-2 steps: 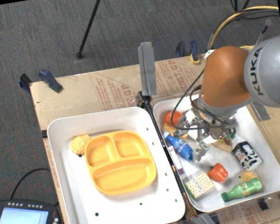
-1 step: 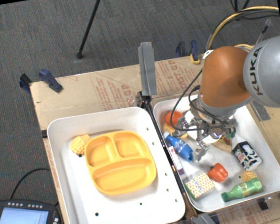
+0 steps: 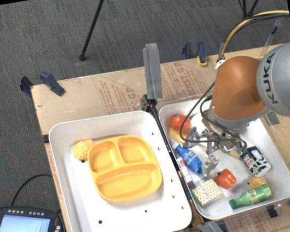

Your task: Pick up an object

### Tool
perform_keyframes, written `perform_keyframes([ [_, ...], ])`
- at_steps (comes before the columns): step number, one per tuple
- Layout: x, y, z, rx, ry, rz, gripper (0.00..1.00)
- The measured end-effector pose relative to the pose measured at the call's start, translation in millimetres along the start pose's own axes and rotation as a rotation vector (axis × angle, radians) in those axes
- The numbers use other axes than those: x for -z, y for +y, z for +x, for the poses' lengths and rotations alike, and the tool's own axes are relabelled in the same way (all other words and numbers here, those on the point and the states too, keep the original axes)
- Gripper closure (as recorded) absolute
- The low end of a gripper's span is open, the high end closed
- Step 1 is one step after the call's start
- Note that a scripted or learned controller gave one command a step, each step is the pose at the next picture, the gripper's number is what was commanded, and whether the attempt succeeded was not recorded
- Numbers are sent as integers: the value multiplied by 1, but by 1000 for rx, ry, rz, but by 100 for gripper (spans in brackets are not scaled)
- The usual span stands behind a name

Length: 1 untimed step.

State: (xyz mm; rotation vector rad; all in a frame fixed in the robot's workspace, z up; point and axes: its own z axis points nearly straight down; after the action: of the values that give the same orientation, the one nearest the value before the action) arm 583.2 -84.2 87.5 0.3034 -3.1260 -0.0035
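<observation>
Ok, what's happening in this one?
The KUKA arm reaches into the right bin, its gripper low among the clutter: a blue packet, a red pepper, a waffle cracker and a green bottle. I can't tell that it holds anything. The left bin has a yellow divided plate.

Right bin [image 3: 283, 163] holds the pickables: red-orange ball [image 3: 179, 122] at 10 o'clock by the left wall, blue packet [image 3: 189, 158] at 9, waffle cracker [image 3: 206, 191] lying flat at 7, red pepper [image 3: 225, 178] just right of it near 6. Green bottle [image 3: 251, 196] lies on its side at 5 along the front wall, small yellow piece [image 3: 257, 181] just above it, black-and-white can [image 3: 256, 159] tilted at 4. Left bin [image 3: 72, 209] has a yellow divided plate [image 3: 124, 166] flat at centre, with a yellow waffle bit [image 3: 82, 149] touching its 10 o'clock corner.
</observation>
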Motion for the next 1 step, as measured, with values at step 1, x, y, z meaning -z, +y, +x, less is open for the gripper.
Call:
perform_keyframes([
  [1,11,0,-2,1,-4,2,100],
])
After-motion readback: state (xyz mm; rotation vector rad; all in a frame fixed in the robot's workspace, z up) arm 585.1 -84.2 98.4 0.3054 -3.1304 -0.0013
